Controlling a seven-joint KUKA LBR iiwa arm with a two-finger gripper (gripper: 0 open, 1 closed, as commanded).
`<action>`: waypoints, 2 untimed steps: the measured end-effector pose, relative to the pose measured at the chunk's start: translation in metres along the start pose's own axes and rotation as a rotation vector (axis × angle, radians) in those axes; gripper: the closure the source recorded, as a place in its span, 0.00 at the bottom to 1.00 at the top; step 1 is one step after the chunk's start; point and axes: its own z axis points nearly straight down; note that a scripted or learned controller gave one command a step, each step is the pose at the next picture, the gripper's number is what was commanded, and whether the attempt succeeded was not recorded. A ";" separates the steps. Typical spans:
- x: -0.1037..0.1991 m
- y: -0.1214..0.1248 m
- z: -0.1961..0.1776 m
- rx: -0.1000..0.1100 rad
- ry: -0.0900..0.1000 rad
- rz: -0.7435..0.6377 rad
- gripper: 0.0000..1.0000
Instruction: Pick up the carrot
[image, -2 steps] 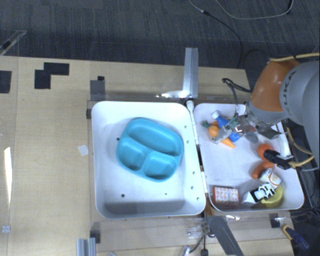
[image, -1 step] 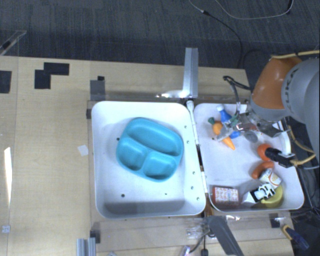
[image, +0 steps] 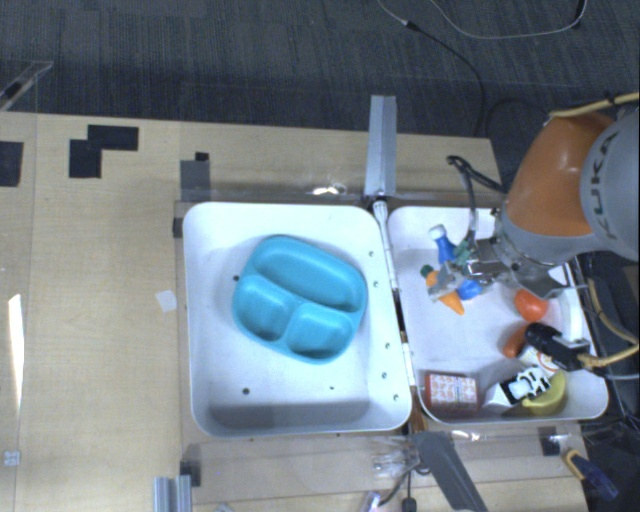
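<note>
Small orange carrot (image: 455, 297) lies tilted beside pincer (image: 472, 265).

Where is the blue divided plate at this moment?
In the camera view, the blue divided plate lies in the left bin, near its middle. It is across the bins' shared wall from the arm's hand, which is over the right bin.

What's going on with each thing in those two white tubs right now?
Blue divided plate: lying flat in the left bin.
Carrot: lying in the right bin, beside the hand.
Small box: lying by the right bin's front wall.
</note>
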 end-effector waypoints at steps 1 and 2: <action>-0.023 -0.041 0.096 -0.009 -0.003 -0.059 1.00; 0.005 0.001 0.000 0.001 0.000 0.204 1.00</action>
